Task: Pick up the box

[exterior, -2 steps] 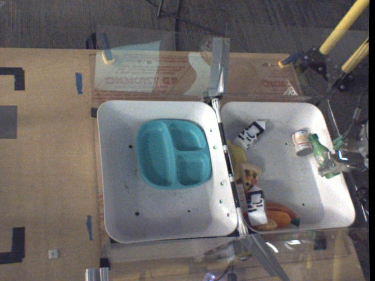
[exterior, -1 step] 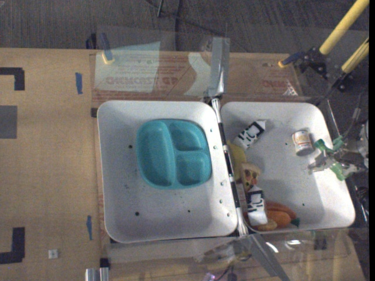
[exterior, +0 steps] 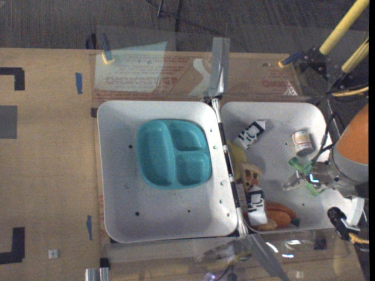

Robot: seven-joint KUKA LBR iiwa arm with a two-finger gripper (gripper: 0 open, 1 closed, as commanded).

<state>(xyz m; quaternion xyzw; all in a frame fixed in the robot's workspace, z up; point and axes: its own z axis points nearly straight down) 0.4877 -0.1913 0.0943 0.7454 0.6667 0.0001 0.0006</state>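
Right bin point(exterior: 319, 115) holds boxes, a small can point(exterior: 302, 140); left bin point(exterior: 117, 215), a teal tray point(exterior: 174, 153).

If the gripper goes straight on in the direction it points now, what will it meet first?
The gripper seems to point toward the picture's left, over the right bin. First in that line is probably the banana and the small figure at the bin's left wall. Depth is unclear.
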